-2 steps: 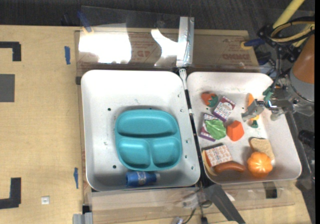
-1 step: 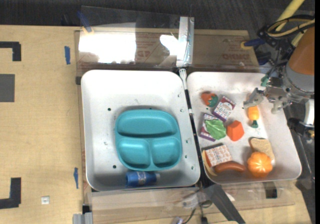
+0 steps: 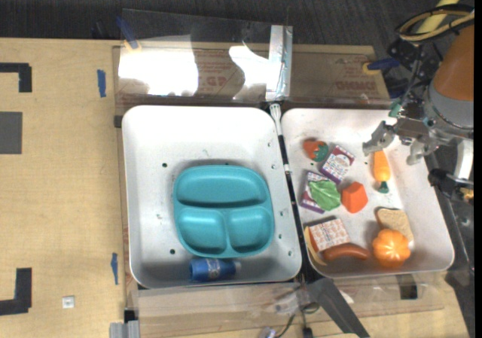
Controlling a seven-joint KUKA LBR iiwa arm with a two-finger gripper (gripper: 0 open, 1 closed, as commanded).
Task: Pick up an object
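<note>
My gripper [image 3: 395, 146] hangs over the upper right part of the right bin [image 3: 437, 201], its fingers spread open. Just below and between them lies a small orange carrot [image 3: 382, 166], which is not gripped. Further left in that bin are a red tomato-like piece [image 3: 315, 149], a purple packet [image 3: 337, 163], a green leafy packet [image 3: 322, 195] and an orange-red block [image 3: 354, 197]. Along the bin's front edge lie a bread slice [image 3: 393, 219], an orange [image 3: 392, 248], a brown sausage [image 3: 345, 253] and a small printed carton [image 3: 327, 234].
The left bin [image 3: 143, 178] holds a teal divided plate [image 3: 223, 208] and a blue can [image 3: 213, 269] at its front wall. A clear plastic sheet [image 3: 203, 65] lies behind the bins. Cables [image 3: 422, 24] and the arm stand at the right.
</note>
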